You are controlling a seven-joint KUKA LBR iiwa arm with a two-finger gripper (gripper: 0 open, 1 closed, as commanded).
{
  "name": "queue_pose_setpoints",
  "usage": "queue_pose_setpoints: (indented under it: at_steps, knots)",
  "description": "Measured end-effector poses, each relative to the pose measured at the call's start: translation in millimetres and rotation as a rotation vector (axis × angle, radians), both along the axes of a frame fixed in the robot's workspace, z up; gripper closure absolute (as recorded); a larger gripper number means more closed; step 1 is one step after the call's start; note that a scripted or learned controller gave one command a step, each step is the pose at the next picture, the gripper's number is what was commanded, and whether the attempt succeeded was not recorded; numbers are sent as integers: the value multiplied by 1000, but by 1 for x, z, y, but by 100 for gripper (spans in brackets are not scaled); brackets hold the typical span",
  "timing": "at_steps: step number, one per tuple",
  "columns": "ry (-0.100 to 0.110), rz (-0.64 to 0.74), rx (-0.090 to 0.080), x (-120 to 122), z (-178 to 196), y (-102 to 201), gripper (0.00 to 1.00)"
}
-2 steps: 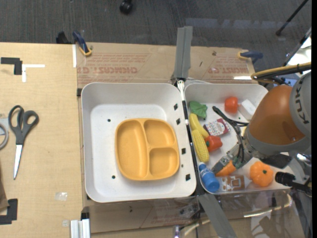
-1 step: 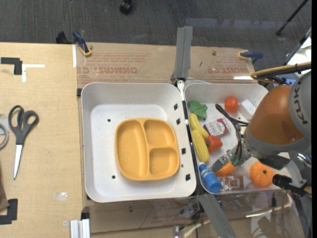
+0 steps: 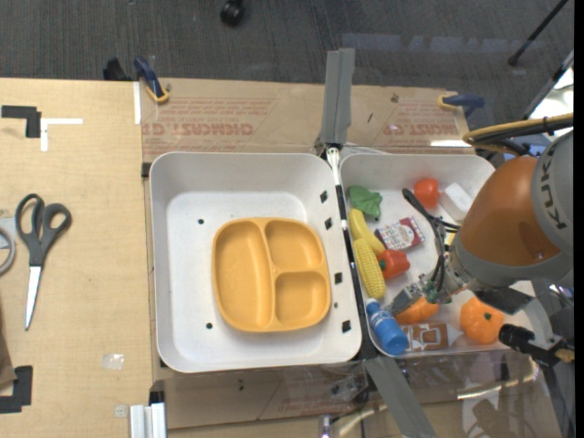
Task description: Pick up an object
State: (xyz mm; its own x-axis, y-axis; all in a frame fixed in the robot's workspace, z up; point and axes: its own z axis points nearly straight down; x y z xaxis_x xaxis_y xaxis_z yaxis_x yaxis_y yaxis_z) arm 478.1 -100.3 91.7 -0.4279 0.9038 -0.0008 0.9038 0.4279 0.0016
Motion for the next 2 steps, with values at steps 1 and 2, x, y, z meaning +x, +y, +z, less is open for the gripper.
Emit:
queue_pose_setpoints:
  at_steps: [1, 2]
  knots:
    - [-1, 0, -1, 1, 9, -1, 100]
    - [1, 37, -2, 1, 144, 46, 100]
